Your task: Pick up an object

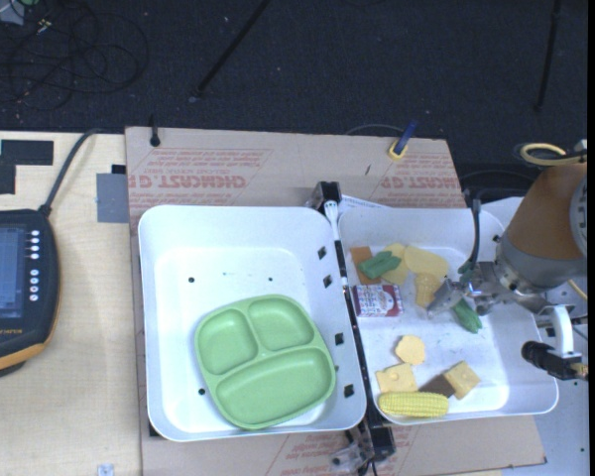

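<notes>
A cardboard-covered bench carries my two white bins; the right bin (516, 397) holds the clutter and the left bin (169, 266) holds a green tray (265, 361). The thing I judge I'm after is a green piece (467, 316) near the right bin's right side. It lies just under my pincer (454, 297), touching or nearly touching the tips, with its long axis slanting from upper left to lower right. Whether my pincer is spread or pinching it I cannot tell; the tips are too small and cluttered to read. Just left of it sit yellow blocks (424, 271), another green piece (379, 265) and a red carton (378, 301). Nearer the front lie a yellow disc (411, 349), a cheese wedge (462, 378) and a corn cob (413, 404).
</notes>
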Robot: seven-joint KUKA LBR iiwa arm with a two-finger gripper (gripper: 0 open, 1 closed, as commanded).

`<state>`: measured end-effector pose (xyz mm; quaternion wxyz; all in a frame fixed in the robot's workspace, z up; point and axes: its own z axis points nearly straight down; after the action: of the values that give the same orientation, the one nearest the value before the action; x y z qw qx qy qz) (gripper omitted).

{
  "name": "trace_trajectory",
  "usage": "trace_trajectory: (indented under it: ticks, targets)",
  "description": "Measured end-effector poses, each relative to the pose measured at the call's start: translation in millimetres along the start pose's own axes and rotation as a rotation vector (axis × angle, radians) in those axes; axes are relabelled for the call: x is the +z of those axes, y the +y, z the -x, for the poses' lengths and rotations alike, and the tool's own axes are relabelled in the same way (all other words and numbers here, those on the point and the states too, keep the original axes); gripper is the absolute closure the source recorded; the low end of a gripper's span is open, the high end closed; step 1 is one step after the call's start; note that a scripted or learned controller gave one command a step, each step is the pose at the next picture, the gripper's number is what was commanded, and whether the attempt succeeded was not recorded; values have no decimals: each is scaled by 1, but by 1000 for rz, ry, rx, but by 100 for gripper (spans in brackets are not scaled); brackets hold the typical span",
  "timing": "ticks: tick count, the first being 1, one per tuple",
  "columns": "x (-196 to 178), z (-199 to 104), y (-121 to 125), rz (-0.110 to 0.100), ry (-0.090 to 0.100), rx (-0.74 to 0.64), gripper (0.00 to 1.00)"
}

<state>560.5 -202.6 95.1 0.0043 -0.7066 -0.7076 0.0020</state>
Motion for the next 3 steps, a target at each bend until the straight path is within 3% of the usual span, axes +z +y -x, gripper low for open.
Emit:
trace_trajectory:
  ticks: [1, 2, 3]
  targets:
    - [7, 12, 41, 9, -3, 1, 0]
    - [7, -10, 13, 6, -2, 4, 0]
    - [-4, -9, 14, 7, 0, 7, 100]
